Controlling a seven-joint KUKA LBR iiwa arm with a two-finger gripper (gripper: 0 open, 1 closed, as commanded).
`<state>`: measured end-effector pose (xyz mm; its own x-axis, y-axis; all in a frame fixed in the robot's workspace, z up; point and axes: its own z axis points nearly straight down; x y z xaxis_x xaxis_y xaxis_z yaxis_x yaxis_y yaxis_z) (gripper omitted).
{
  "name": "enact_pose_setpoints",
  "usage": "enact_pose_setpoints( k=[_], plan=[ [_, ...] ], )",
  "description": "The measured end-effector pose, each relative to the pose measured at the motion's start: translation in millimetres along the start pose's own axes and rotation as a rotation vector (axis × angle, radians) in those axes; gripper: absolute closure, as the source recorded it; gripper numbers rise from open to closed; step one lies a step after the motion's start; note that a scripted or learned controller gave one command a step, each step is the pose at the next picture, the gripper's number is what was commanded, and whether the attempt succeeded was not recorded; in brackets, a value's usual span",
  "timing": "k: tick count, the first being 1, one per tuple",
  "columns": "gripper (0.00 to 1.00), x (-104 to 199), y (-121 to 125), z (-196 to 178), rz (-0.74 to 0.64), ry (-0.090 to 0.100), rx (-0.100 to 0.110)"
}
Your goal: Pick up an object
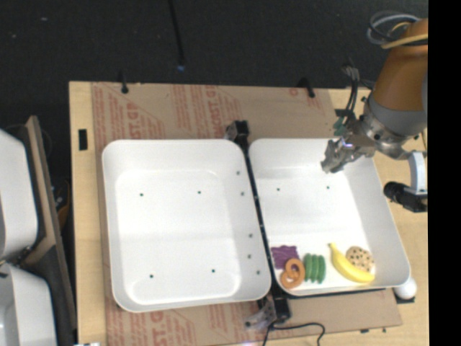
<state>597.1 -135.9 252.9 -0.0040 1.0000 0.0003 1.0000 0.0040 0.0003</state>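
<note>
White plastic forms both shallow bins, set side by side on a cardboard-covered tabletop (180, 110). The tool (337, 158) hangs over the far part of the right bin (360, 207), close to that bin's far rim, at the end of the grey arm with its orange band (403, 78). Whether it is spread or pressed together cannot be told at this size, and nothing shows pinched in it. All the objects lie well apart from the tool, along the near edge of the same bin: a purple piece (285, 254), an orange ring (293, 273) touching it, a green piece (315, 267) just beside the ring, then a yellow banana (348, 269) with a speckled brown cookie (359, 256) resting against it. The left bin (115, 193) lies across the divider from the tool.
</note>
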Motion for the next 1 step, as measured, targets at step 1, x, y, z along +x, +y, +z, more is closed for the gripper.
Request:
enact_pose_setpoints(
  k=[1],
  plan=[
    [1.0, 53.0, 23.0, -5.7, -0.001, 0.001, -0.001]
  ],
)
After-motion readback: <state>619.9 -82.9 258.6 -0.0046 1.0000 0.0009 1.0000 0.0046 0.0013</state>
